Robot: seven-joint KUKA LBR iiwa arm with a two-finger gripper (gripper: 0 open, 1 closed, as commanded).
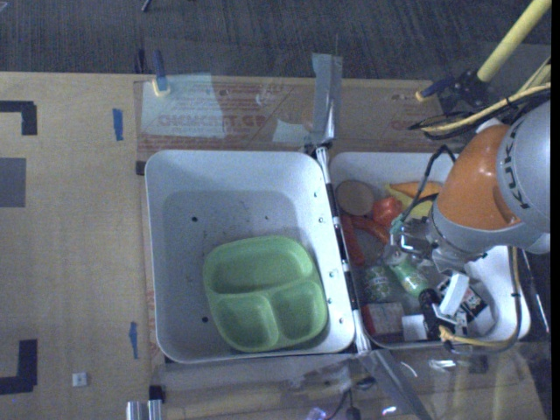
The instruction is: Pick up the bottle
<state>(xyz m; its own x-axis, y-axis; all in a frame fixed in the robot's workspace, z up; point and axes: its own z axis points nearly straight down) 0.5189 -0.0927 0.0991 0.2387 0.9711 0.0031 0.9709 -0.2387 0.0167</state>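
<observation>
A small green bottle (408,276) lies tilted among the clutter in the right bin (516,322). My gripper (408,245) hangs low over that bin, right at the bottle's upper end. The bulky grey wrist and orange band (468,195) hide much of the bin's right side. From this angle I cannot see whether the bottle sits between the gripper's tips or just below them.
The right bin also holds a brown disc (354,197), a red item (374,220), a yellow-orange piece (411,191), a dark green round thing (378,283), a reddish box (385,318) and a white block (413,327). A green divided plate (264,291) lies in the left bin (175,199).
</observation>
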